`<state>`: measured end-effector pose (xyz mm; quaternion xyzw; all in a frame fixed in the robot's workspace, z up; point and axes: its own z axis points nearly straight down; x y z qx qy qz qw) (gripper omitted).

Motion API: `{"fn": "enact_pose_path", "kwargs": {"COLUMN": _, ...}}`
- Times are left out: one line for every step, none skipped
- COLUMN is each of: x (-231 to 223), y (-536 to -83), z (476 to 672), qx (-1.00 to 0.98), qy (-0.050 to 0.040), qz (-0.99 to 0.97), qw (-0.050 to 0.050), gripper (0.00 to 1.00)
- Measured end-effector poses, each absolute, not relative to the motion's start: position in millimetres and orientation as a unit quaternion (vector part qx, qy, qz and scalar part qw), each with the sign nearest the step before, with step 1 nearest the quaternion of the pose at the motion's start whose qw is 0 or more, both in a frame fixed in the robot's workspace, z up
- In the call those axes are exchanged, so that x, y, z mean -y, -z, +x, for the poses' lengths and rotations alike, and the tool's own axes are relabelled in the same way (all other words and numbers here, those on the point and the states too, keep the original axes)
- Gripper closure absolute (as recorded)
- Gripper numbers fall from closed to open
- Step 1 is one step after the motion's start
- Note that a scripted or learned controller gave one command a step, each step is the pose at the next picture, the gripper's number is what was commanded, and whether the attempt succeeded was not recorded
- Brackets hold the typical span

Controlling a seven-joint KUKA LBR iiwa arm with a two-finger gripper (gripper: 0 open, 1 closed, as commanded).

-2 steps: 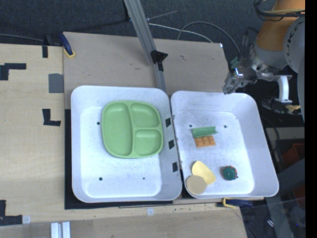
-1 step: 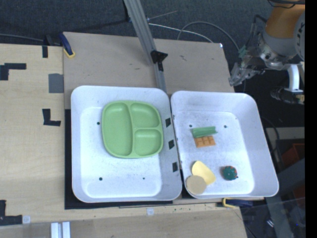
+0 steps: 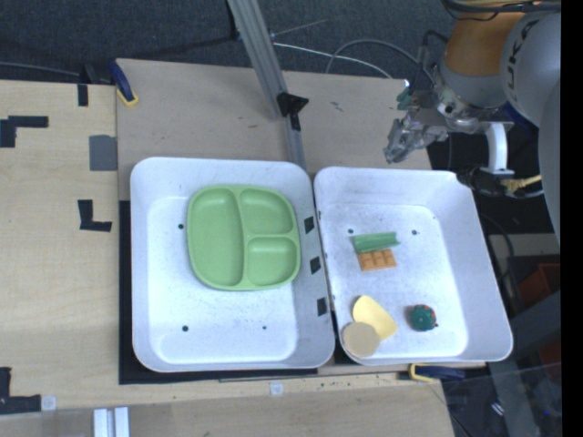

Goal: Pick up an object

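Two white bins on the surface, arm raised at one o'clock

The end effector (image 3: 402,144) hangs above the right bin's (image 3: 474,244) far rim. Inside lie a green block (image 3: 374,241), orange waffle piece (image 3: 377,260), yellow wedge (image 3: 375,316), tan disc (image 3: 360,339) and green-red ball (image 3: 422,317). The left bin (image 3: 155,326) holds a green divided plate (image 3: 243,237).

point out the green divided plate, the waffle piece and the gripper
green divided plate (image 3: 243,237): camera view, on the ridge where its compartments meet
waffle piece (image 3: 377,260): camera view, middle of its orange top
gripper (image 3: 399,147): camera view, at its tip, above the right bin's far rim
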<state>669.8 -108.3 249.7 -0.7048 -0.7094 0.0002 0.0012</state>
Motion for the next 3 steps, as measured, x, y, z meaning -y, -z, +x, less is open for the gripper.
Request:
{"fn": "enact_pose_path", "kwargs": {"x": 48, "y": -244, "z": 653.5, "qx": 0.709, "qy": -0.0005, "qz": -0.705, "qw": 0.002, "gripper": 1.0}}
{"fn": "enact_pose_path", "kwargs": {"x": 2, "y": -237, "z": 652.9, "qx": 0.709, "qy": -0.0004, "qz": -0.705, "qw": 0.001, "gripper": 1.0}}
{"fn": "enact_pose_path", "kwargs": {"x": -57, "y": -226, "z": 639.7, "qx": 0.71, "qy": -0.0006, "qz": -0.705, "qw": 0.002, "gripper": 1.0}}
